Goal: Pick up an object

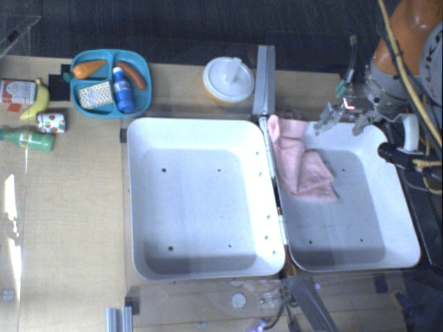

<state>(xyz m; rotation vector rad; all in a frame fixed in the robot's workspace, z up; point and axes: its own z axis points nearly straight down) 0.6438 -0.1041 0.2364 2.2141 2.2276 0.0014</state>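
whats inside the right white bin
A crumpled pink cloth lies in the right shallow white bin, draped up its left wall. Whatever is beneath the cloth is covered. The gripper hovers at the bin's far edge.

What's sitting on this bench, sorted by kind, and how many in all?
White bins: 2
Pink cloths: 1
Blue divided trays: 1
Lidded white tubs: 1
Bananas: 1
Small cans: 1
Green bottles: 1
Total: 8

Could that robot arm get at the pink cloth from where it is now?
Probably yes. The gripper hangs just right of the pink cloth in the right bin, and nothing lies between them.
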